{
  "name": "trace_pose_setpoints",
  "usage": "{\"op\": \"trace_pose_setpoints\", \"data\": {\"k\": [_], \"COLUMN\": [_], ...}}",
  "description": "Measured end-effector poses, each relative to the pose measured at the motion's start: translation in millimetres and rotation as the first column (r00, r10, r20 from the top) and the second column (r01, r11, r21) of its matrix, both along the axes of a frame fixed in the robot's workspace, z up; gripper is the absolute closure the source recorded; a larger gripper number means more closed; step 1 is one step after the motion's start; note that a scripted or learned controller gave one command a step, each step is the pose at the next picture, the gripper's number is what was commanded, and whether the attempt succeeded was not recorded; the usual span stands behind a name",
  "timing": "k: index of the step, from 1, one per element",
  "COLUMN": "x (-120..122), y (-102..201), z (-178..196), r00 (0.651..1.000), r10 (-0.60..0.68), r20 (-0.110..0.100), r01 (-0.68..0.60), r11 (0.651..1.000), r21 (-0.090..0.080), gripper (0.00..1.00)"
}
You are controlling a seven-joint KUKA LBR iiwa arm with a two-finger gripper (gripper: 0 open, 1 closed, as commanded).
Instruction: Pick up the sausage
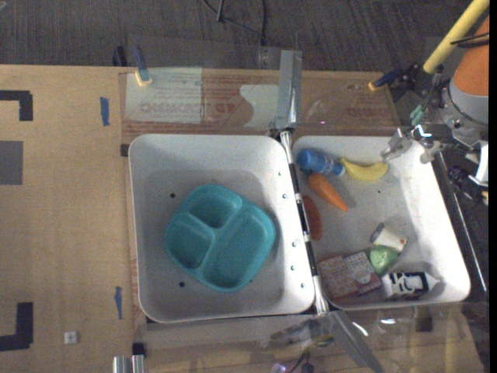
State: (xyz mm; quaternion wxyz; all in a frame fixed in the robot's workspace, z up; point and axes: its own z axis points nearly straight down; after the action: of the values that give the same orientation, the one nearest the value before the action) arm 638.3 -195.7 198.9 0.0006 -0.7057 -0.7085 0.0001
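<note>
Sausage (312,217) lies lengthwise against the left wall of the right bin (450,231), just below the carrot (329,193), clear of the other items; gripper (409,140) hovers at the bin's far right corner near the banana (365,169); finger state cannot tell; looks light, smooth, likely slippery; best pinched across its middle; wall leaves 1 finger little room.

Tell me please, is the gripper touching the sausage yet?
Apart. The camera view shows the gripper at the right bin's far edge, with the carrot and white floor between it and the sausage.
</note>
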Motion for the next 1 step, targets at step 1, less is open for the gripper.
{"op": "trace_pose_setpoints", "data": {"k": [1], "x": [-41.6], "y": [21.7], "z": [-95.6], "r00": [0.985], "r10": [-0.172], "r20": [-0.001], "r01": [0.172], "r11": [0.985], "r21": [0.000], "gripper": [0.00]}}
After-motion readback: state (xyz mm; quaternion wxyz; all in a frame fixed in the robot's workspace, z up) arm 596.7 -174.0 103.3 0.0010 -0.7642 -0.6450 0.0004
